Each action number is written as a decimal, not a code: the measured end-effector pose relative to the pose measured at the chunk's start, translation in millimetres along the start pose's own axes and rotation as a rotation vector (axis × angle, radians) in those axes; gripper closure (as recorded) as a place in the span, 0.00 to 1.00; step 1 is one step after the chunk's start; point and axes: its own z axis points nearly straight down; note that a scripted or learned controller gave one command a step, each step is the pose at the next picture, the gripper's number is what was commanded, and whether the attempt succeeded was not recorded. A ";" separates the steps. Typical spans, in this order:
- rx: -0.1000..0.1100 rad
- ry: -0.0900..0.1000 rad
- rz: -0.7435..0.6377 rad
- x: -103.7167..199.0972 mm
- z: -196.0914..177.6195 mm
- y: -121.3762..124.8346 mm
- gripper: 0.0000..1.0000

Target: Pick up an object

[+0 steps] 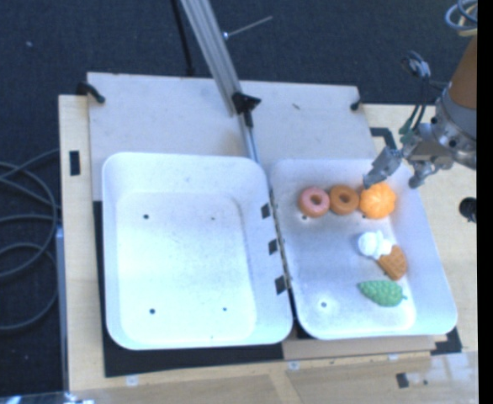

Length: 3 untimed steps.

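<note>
Tool (pixel 395 173) hangs over the right bin (pixel 432 310), fingers apparently spread wide, nothing between them. Orange (pixel 379 201) lies just below, beside brown doughnut (pixel 343 199) and pink doughnut (pixel 315 201).

Left white bin (pixel 188 251): centre-left of the frame. Aluminium strut (pixel 209 40): slants from the top centre down to a black bracket (pixel 245 103) at mid-frame. Black cables (pixel 11 225): looped at the left edge. Wooden bench (pixel 74 225): pale, beneath the bins. Dark carpet (pixel 61 23): across the upper frame.
</note>
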 end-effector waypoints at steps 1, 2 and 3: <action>-0.006 -0.001 -0.002 43.0 -185.8 56.3 0.00; 0.000 -0.002 0.001 41.0 -192.6 56.0 1.00; -0.003 -0.002 0.004 -13.2 -251.5 59.7 1.00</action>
